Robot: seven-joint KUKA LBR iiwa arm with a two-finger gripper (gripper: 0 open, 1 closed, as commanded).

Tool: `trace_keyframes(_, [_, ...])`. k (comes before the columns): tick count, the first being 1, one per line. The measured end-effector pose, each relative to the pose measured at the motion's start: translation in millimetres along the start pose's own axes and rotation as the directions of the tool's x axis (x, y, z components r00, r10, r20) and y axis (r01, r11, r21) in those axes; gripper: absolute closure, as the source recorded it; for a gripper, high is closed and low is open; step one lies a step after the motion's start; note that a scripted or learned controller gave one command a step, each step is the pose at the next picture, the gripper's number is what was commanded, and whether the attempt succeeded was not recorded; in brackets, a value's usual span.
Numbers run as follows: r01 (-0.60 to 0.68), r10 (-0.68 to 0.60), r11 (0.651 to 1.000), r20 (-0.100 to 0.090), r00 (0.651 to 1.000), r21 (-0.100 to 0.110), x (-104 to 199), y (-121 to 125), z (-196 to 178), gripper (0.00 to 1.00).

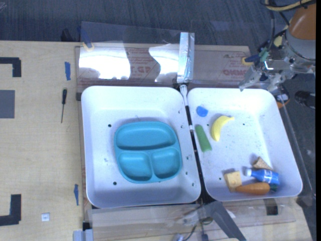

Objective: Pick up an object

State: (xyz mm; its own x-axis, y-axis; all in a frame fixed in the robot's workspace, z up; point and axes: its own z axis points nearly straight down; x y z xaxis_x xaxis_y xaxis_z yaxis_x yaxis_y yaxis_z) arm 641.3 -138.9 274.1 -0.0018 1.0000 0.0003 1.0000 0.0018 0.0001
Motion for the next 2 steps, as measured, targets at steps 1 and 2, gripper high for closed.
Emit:
trace_keyframes(1, [-0.123, 0.123, 0.992, -0.001, 0.992, 0.008, 43.5, 4.6, 84.8, 0.00])
trace_keyframes(2, [0.018, -0.018, 1.000, 0.001, 1.000, -0.007, 35.8, -14.7, 185.7, 0.00])
